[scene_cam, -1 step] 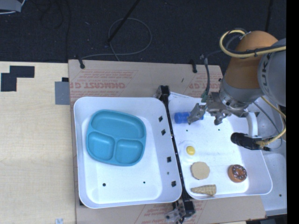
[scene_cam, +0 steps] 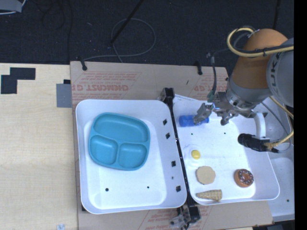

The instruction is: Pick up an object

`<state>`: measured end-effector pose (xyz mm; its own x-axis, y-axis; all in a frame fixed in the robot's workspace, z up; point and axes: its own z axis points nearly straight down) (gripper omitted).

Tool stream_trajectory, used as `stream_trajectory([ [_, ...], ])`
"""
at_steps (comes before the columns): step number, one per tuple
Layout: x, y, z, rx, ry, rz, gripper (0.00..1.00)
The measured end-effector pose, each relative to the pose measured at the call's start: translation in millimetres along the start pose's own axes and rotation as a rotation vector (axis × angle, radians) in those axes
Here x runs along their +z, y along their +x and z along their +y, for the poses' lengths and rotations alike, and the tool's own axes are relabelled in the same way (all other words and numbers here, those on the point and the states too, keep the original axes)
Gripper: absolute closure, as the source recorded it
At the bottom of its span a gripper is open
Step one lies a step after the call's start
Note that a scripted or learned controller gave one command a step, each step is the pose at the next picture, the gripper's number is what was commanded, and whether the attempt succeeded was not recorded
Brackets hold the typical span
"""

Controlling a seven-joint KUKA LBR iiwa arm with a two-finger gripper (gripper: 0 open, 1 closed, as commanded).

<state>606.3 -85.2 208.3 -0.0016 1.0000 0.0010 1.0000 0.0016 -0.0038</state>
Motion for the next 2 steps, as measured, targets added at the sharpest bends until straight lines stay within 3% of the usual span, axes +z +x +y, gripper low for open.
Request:
stream_trajectory([
  [2, 88, 2, 4, 0.002, 0.004, 0.000, 0.00],
])
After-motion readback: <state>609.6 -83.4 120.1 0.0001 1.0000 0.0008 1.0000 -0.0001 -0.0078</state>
